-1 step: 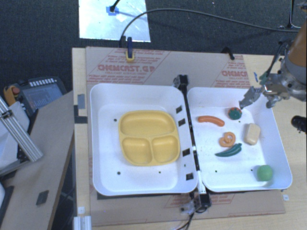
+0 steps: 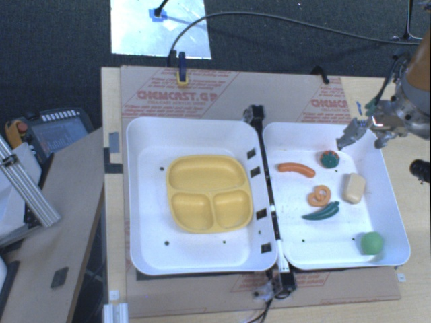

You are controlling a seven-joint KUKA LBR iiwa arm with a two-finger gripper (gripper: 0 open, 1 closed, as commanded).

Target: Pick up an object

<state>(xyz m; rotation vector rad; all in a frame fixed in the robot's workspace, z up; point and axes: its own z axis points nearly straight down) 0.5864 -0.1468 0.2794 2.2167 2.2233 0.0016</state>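
Arm (image 2: pixel 417 79) cut by right edge; tool (image 2: pixel 367 133) perhaps blurred.

Glossy plastic bins (image 2: pixel 195 130) (white), matt yellow tray (image 2: pixel 205 194), cardboard underlay (image 2: pixel 222 89), metal pincer (image 2: pixel 367 132)

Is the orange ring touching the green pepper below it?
Apart. The camera view shows a strip of white bin floor between the ring and the pepper.

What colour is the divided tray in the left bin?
Yellow; the divided tray shows best in the camera view.
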